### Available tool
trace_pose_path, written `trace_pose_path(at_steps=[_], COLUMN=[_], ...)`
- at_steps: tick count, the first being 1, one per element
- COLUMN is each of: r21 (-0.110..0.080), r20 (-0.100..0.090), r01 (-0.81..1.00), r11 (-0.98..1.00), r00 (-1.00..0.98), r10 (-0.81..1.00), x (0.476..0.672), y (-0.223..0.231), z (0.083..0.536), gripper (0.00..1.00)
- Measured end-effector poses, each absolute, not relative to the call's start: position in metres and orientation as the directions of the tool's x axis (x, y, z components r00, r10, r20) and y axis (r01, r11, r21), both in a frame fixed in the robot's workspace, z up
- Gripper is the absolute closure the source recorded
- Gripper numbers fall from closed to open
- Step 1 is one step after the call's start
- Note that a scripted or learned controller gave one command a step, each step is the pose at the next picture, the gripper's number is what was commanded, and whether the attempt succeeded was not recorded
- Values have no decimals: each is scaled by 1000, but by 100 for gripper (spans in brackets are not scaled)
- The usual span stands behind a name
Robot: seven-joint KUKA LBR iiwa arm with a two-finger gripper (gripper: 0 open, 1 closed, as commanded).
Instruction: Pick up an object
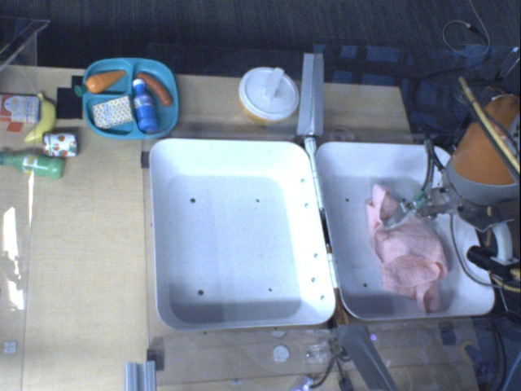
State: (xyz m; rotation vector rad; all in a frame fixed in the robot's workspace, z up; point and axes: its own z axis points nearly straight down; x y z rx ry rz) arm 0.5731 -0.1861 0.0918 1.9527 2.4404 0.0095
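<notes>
My arm [487, 157] comes in from the right edge of the view, its orange band sitting above the grey wrist, and my claw [404, 211] is down inside the right bin [350, 218], at the upper part of the pink cloth [409, 251]. The metal tips are against the cloth's rumpled top fold, but they are small and blurred against it, so I cannot tell how far apart they stand or whether any of the fabric is pinched between them. The cloth lies crumpled on the floor of the right bin, toward its right half, running from about the bin's middle height down toward its near right corner; a narrower flap stands up on its left at the top. The left bin [236, 235] sits just beside the right one, their rims touching along the centre divide. Beyond the bins, on the wooden bench [81, 243], a white lidded cup [269, 94] stands near the far rim of the left bin. Further left is a blue divided tray [130, 98] holding toy food: an orange carrot shape, a sausage and a small blue bottle. At the far left edge lie a yellow banana [41, 119], a small can [59, 144] and a green bottle [34, 164] on its side.
</notes>
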Motion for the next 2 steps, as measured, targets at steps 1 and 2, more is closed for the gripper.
trace_pose_path(at_steps=[1,2], r21=[14,15], r20=[-8,-8], r01=[913,890], r11=[407,456], r00=[-407,-456], r10=[913,890], x=[621,600], y=[-151,-99], z=[91,92], gripper=[0,0])
